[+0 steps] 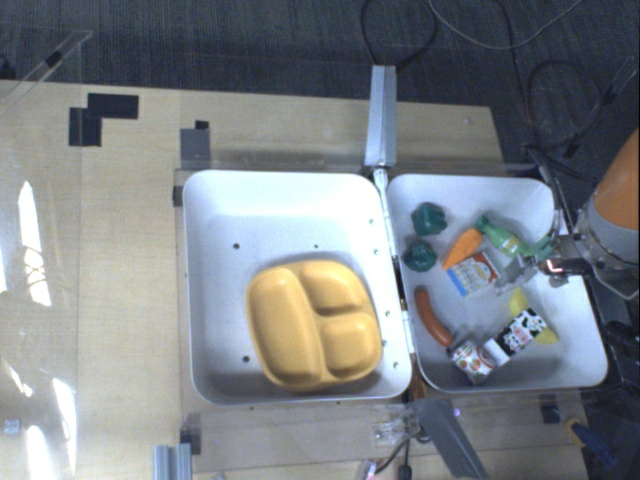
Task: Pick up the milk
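The arm is reaching in over the right bin (590,363), its gripper (535,258) hovering near the bin's right wall; the fingers are blurred, so I cannot tell their state. The milk (522,332), a small cow-patterned carton, is lying toward the bin's front right, below the gripper and apart from it. A yellow tray (313,321) is sitting in the left bin (215,208).
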Controlling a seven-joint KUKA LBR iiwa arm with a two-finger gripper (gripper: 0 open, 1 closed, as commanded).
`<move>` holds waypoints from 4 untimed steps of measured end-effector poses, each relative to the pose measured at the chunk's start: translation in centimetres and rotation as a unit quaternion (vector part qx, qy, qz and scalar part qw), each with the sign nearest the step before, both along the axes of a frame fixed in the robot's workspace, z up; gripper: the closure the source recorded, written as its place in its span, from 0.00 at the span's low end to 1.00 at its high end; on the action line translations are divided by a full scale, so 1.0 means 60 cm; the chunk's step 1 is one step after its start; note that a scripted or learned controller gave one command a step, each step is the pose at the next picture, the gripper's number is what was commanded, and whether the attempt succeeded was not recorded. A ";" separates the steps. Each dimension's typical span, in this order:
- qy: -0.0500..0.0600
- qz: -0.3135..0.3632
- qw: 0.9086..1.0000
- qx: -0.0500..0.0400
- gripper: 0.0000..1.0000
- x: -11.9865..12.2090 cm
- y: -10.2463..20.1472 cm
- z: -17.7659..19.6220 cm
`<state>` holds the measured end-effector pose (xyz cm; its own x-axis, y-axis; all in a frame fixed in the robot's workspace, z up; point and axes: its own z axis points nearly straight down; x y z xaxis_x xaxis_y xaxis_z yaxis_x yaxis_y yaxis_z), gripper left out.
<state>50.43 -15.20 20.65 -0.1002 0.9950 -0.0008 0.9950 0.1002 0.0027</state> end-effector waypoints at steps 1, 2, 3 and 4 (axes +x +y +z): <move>-0.005 -0.043 0.999 0.000 0.00 -0.023 0.084 -0.196; -0.002 -0.105 0.994 0.000 0.00 0.197 0.070 -0.044; -0.001 0.010 1.000 0.000 0.00 0.097 -0.033 -0.071; -0.003 0.042 0.999 -0.001 0.00 0.124 -0.040 0.385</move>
